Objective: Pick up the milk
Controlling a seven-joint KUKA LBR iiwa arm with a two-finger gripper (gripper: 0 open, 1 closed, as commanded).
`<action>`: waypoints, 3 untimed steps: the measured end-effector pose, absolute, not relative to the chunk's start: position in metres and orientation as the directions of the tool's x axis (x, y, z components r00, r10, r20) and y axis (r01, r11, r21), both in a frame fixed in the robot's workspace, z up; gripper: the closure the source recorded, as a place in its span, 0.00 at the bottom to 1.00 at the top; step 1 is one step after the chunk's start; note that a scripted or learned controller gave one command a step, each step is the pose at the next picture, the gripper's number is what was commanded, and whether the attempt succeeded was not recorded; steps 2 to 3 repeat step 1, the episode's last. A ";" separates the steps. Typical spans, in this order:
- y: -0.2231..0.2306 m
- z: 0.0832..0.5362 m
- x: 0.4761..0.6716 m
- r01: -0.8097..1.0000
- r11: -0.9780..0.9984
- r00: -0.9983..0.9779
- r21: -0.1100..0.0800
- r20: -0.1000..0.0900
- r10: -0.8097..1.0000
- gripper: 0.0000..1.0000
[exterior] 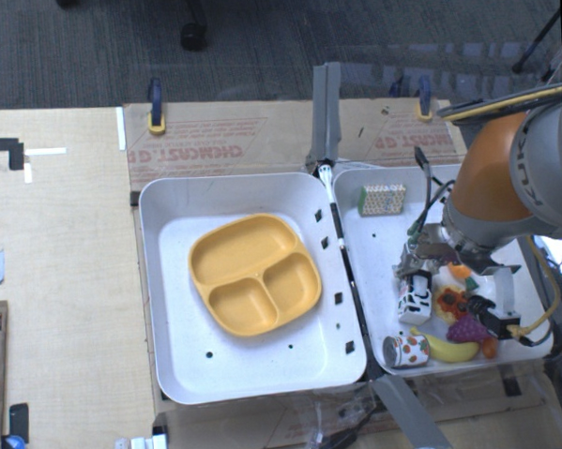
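Observation:
The milk (pixel 416 301) is a small white carton with black cow patches. It stands in the right bin (pixel 376 242), near the middle of its left half. My gripper (pixel 417 270) hangs directly over the carton's top, touching it or very close to it. The grey arm with its orange band (pixel 493 175) reaches in from the right above the bin. The carton's upper end is partly hidden by the gripper.
Close to the milk lie a small can (pixel 406 350), a banana (pixel 454 350), purple grapes (pixel 467 329) and orange-red fruit (pixel 451 304). A speckled box (pixel 383 199) sits at the bin's back. The left bin (pixel 172 300) holds a yellow divided plate (pixel 255 275).

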State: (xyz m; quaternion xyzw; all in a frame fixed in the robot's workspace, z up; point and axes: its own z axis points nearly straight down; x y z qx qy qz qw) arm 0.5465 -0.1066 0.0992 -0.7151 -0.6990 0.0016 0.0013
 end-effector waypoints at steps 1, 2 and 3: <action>-0.047 0.190 0.495 0.989 -0.150 0.150 -0.003 -0.002 0.989 1.00; -0.047 0.190 0.495 0.989 -0.150 0.150 -0.003 -0.002 0.989 1.00; -0.047 0.190 0.495 0.989 -0.150 0.150 -0.003 -0.002 0.989 1.00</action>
